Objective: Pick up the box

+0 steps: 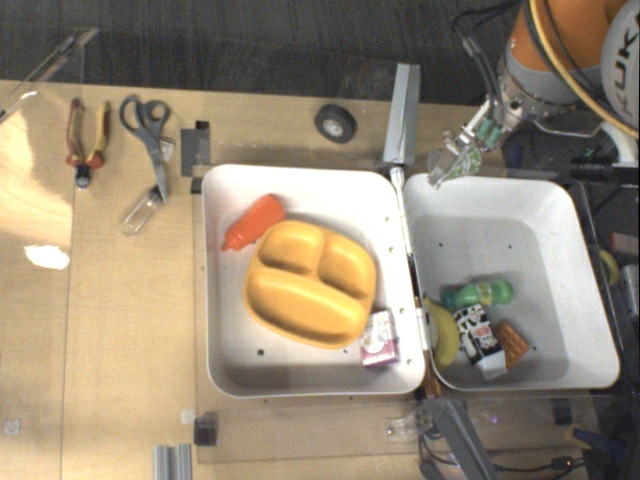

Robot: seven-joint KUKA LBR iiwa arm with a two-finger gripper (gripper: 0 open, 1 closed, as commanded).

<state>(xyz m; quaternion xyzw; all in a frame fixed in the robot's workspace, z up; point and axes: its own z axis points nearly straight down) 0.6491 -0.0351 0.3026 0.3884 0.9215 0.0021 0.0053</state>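
Against the front right corner of the left bin (215,268), a small pink-and-white box (380,339) is seen, lying beside the bin's right wall and touching the front edge of a large yellow divided tray (310,280), which takes up the bin's middle. Behind the tray, towards the back left, an orange bottle-shaped item (254,222) is laid at a slant. Beyond the shared wall, at the front left of the right bin (560,218), are grouped a yellow banana (443,332), a green bottle (479,294), a black-and-white carton (479,338) and a small brown item (514,342), close together. Above the back left corner of the right bin the gripper (462,154) is held, well apart from the box and carrying nothing; whether the fingers are spread or closed cannot be told. On the bench (110,318) to the left are laid scissors (148,138) and red-handled pliers (84,138); a roll of tape (336,123) sits behind the left bin
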